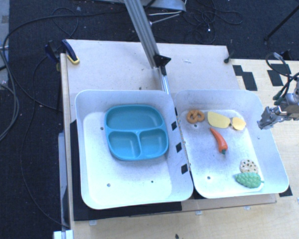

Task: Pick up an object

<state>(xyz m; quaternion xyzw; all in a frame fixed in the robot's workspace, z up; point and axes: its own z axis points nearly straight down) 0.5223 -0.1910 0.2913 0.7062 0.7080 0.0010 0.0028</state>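
Blue tray (pixel 137 132), toy foods (pixel 219 139), two bins (pixel 89 183)

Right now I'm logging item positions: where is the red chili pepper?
The red chili pepper lies mid right bin, just below the yellow pieces and the pretzel.

Camera: one, fixed above the bench (pixel 199 63), well back.
Facing: down at a slant.
Covers: both bins (pixel 89 183), bench edges, floor with cables beyond.

Open floor below red pepper (pixel 219 140)
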